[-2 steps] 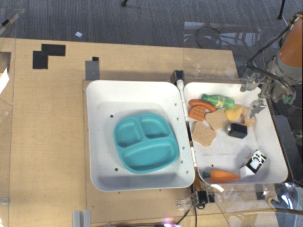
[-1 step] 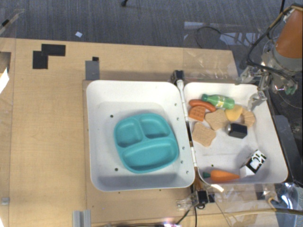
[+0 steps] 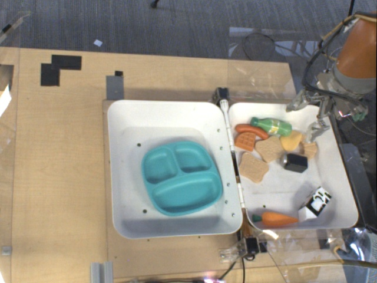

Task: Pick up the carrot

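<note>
A: Nearest us, at 6 o'clock in the right bin (image 3: 347, 205), the carrot (image 3: 278, 219) lies flat against the front wall, just beside a black-and-white carton (image 3: 315, 203).

B: And the gripper (image 3: 311, 118)?

A: Far back, at 1 o'clock over that bin, fingers spread and grasping nothing.

B: So the approach step, I'd judge. Next it needs to travel toward 6 o'clock, then descend over the carrot.

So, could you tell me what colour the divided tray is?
Teal, seen in the camera view: tray.
</note>
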Tool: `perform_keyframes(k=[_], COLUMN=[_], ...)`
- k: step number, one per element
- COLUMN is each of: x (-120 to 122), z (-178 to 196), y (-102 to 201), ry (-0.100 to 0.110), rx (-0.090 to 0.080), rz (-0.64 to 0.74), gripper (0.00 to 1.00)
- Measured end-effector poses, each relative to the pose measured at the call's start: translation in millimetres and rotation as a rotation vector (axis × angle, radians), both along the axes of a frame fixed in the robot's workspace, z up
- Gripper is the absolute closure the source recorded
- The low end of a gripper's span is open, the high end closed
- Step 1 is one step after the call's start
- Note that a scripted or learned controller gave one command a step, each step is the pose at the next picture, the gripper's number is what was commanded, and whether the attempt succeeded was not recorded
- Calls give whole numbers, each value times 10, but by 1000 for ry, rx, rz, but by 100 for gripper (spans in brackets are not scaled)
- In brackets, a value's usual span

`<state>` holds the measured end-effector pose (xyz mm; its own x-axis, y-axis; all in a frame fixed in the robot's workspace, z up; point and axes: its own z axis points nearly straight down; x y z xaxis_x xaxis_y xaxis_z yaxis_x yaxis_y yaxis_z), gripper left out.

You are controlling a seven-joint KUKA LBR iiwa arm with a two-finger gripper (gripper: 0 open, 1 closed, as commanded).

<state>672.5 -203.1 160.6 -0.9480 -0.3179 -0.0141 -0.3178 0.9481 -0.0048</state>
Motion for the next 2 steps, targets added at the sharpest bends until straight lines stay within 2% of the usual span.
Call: perform_keyframes(k=[1, 2], x=[-154, -153], z=[-21, -21], y=[-6, -4], ry=[2, 1], rx=[-2, -2], rz=[238, 236], gripper=[0, 0])
